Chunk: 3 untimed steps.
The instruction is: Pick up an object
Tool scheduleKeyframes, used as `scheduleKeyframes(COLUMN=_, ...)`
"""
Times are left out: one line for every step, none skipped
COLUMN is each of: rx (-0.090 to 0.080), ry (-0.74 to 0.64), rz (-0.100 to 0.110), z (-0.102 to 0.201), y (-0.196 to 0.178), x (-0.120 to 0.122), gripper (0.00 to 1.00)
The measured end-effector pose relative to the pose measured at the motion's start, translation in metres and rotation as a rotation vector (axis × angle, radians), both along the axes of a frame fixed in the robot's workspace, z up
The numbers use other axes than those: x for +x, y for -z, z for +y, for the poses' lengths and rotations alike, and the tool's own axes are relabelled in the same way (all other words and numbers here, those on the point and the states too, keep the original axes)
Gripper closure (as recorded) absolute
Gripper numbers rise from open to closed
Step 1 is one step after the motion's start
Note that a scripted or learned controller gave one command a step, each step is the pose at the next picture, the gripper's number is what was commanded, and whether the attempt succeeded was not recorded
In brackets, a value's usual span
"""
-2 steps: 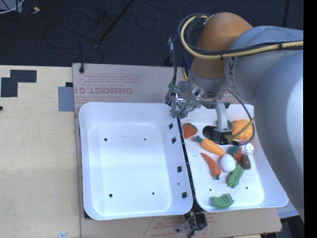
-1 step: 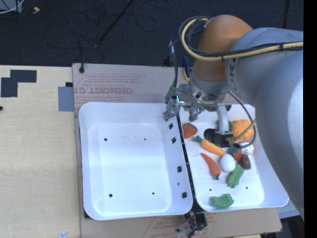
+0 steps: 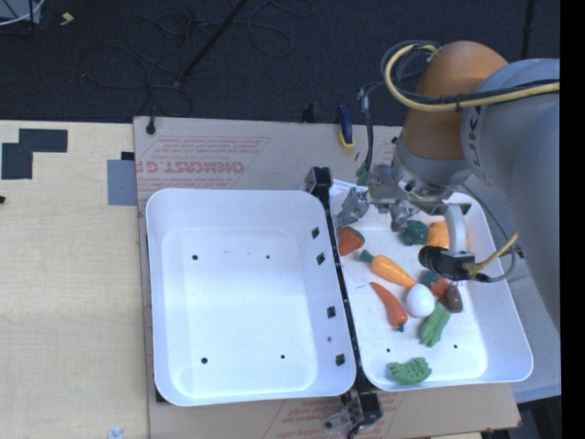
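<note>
Hovering over the right bin [image 3: 512, 355], the gripper [image 3: 379, 204] hangs above toy vegetables; whether its fingers are open, I cannot tell.

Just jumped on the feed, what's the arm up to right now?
The arm is reaching over the right bin, its gripper low near that bin's far left corner, close to an orange-red toy. Nothing shows between its fingers. The carrot, white egg and green pieces lie loose in the bin.

Red print runs across the cardboard sheet [image 3: 196, 158] on the tabletop, beyond the left bin [image 3: 169, 210]; it appears upside down and is too blurred to read.
</note>
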State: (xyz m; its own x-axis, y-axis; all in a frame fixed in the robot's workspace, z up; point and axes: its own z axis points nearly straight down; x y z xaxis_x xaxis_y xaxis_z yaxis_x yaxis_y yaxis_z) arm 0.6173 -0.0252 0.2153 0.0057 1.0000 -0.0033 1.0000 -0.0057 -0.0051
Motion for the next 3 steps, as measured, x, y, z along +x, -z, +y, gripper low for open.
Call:
scheduleKeyframes(rx=0.001, ry=0.002, rz=0.006, z=-0.088, y=0.107, x=-0.004, gripper=0.0)
scheduleKeyframes(rx=0.006, ry=-0.003, rz=0.006, z=-0.061, y=0.13, x=-0.061, gripper=0.0)
scheduleKeyframes(rx=0.005, ry=-0.003, rz=0.003, z=-0.081, y=0.128, x=-0.111, gripper=0.0)
